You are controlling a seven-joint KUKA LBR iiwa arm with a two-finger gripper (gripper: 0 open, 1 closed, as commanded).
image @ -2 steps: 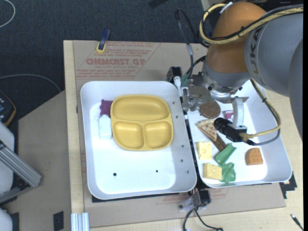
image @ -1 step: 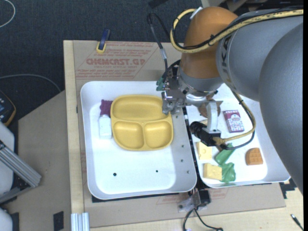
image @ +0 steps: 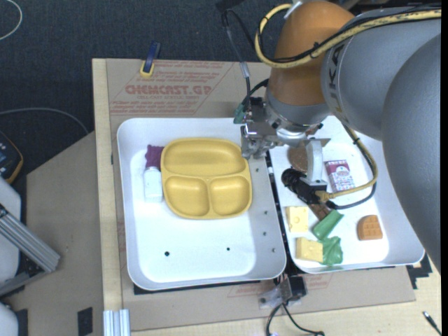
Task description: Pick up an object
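Reaching in from the right, the gripper [image: 255, 140] sits at the upper right corner of the yellow tray [image: 206, 177] in the left bin [image: 203, 257]; its grip cannot be told. Small items fill the right bin [image: 392, 254], among them a red-and-white box [image: 339, 175].

Red "CHEMCAST GP" lettering marks the brown board [image: 171, 86].

High slanted view over both bins [image: 133, 187]

Brown board [image: 168, 86] (red lettering) under two white bins [image: 140, 257].
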